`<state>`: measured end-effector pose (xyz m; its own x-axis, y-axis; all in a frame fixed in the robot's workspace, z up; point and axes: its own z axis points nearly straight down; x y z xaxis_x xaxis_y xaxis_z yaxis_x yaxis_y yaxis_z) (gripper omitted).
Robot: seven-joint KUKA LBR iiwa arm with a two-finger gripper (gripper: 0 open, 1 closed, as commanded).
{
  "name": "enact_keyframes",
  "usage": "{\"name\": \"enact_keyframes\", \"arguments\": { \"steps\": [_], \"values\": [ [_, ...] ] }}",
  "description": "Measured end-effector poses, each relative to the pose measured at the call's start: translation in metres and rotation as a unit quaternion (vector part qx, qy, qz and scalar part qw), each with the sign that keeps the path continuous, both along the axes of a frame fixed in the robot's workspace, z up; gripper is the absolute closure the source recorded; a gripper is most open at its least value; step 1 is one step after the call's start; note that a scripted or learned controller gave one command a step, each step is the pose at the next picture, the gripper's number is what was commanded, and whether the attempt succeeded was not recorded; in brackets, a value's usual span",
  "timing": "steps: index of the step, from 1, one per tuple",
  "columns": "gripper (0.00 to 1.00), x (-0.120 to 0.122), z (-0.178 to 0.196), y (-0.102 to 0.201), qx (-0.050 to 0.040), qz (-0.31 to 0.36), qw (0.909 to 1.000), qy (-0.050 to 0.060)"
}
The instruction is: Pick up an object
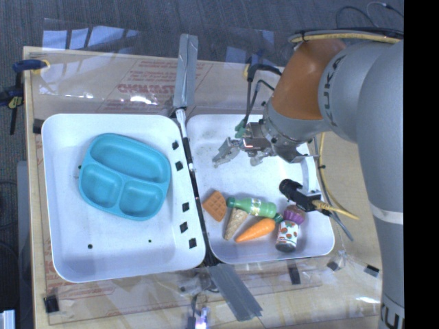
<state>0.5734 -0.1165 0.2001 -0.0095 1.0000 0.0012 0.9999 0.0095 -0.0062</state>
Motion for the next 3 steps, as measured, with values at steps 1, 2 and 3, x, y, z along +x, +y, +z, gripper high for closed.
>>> {"name": "enact_keyframes", "arguments": {
  "steps": [1,2,3],
  "values": [
    [0.00,-0.098,-0.104,-0.027,0.0010,0.087,0.9962,0.000],
    [0.00,-0.064,-0.106,-0.003,-0.0084,0.144,0.9896,-0.004],
    [1.00,-0.062,-0.096,0.002,-0.0056,0.150,0.9887,-0.004]
  ]
}}
